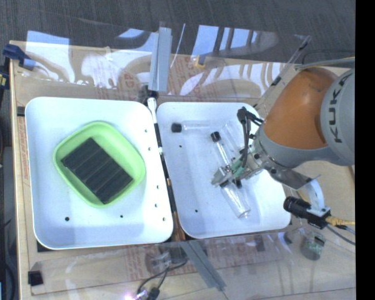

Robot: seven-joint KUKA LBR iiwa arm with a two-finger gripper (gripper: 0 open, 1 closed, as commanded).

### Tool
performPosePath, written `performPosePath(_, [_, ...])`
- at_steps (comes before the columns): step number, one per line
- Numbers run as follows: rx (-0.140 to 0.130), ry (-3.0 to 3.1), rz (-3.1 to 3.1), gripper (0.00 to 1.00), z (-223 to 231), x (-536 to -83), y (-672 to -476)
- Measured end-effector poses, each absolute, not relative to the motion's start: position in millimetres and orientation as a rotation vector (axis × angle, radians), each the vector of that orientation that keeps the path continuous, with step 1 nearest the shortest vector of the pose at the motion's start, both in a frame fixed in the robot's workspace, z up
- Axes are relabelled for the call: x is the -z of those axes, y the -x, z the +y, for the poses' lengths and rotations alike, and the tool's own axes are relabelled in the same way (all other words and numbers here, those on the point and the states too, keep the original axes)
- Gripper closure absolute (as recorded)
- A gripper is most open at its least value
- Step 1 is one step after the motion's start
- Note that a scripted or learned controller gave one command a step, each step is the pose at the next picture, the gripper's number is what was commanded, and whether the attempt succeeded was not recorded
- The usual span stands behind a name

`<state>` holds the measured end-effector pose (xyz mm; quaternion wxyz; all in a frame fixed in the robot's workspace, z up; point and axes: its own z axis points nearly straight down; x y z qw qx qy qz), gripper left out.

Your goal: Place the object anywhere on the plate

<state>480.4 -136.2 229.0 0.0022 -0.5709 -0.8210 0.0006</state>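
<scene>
A green plate [122,142] lies in the left bin [44,217]. On it rests a dark ribbed rectangular block [97,169], turned at a slant. My gripper [228,177] is low in the right bin [194,217], among clear plastic tubes. One tube with a black cap [220,147] lies just above the gripper. Another clear tube [237,203] lies just below it. Whether anything sits between the gripper's tips is hidden by the gripper body.
A third clear tube with a black cap [186,127] lies near the right bin's far left corner. The arm's orange and grey body [300,120] overhangs the right bin's right side. The bins' adjoining walls [164,180] run between plate and gripper.
</scene>
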Motion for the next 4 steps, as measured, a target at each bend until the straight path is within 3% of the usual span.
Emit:
performPosePath(1, [-0.005,1.756,-2.599,1.00,-46.0,-205.7,-504.6])
performPosePath(2, [-0.005,1.757,-2.599,0.00,-46.4,-205.8,-504.6])
performPosePath(3, [-0.001,1.754,-2.606,0.00,-78.8,-242.8,-499.8])
performPosePath(4, [-0.003,1.747,-2.609,1.00,-78.6,-252.2,-500.5])
